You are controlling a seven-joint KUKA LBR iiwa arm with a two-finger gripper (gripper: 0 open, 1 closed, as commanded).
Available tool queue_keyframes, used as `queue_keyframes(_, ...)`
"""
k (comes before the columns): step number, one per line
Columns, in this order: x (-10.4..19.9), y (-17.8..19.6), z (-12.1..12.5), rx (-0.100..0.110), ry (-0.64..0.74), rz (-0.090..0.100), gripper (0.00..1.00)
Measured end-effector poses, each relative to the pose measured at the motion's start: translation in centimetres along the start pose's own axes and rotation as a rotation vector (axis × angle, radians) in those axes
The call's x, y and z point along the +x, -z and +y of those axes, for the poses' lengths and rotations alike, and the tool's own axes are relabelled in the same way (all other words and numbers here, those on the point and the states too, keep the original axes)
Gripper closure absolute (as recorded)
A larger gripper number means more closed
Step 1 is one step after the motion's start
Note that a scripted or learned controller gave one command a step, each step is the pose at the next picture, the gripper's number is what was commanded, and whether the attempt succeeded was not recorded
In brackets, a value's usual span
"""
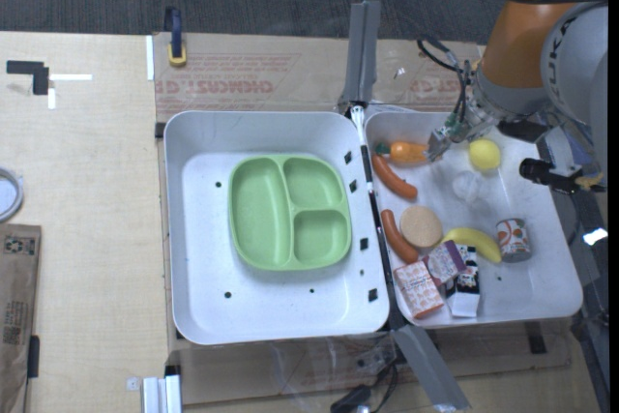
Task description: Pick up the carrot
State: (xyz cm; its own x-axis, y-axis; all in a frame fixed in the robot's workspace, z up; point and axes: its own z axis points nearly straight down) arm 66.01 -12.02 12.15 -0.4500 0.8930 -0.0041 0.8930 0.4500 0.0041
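Left bin first: 1 green divided plate, 3 compartments, sitting about centre.

Over to the right bin, w/ the clutter. The carrot lies in the far-left corner of this bin, orange w/ a green stub pointing left. Just right of it, the gripper is down at the carrot's right end, fingertips touching or nearly so (too small and dark to say). Can't tell how far apart the fingers are, and nothing visibly sits between them. Carrot looks flat on the bin floor.

Count, going rightward: 2 sausages along the left wall, 1 below the other; 1 round bun-like disc; 1 red-and-white box; 2 more small packets beside it; 1 banana; 1 lemon just right of the gripper; 1 can on its side.
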Motion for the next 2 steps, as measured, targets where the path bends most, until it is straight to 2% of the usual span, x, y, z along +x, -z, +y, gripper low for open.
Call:
queue_keyframes(1, -4.00, 7.48, -4.90, 0.002, 0.067, 0.001, 1.00)
queue_keyframes(2, -4.08, 8.43, -4.85, 0.000, 0.066, -0.001, 1.00)
